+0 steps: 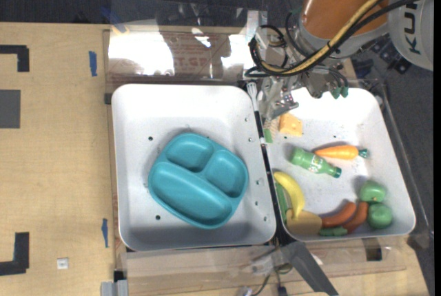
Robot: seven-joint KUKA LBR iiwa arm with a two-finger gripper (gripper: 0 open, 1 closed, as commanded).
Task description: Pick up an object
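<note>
You've got gripper (279, 105) low, cheese wedge (291, 125) just beneath jaws; jaw state unclear; nothing lifted yet.

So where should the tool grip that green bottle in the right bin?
Probably across the green bottle at its wider body, coming from straight above. It lies flat, pointing left-right, with bare bin floor on both long sides, so the fingers should close front-to-back. The carrot lies close by.

A teal divided plate (200, 179) is seen in the left bin (131, 109). The gripper (275, 109) is poised over a cheese wedge (290, 125) in the right bin (393, 157), near a green bottle (314, 163).
</note>
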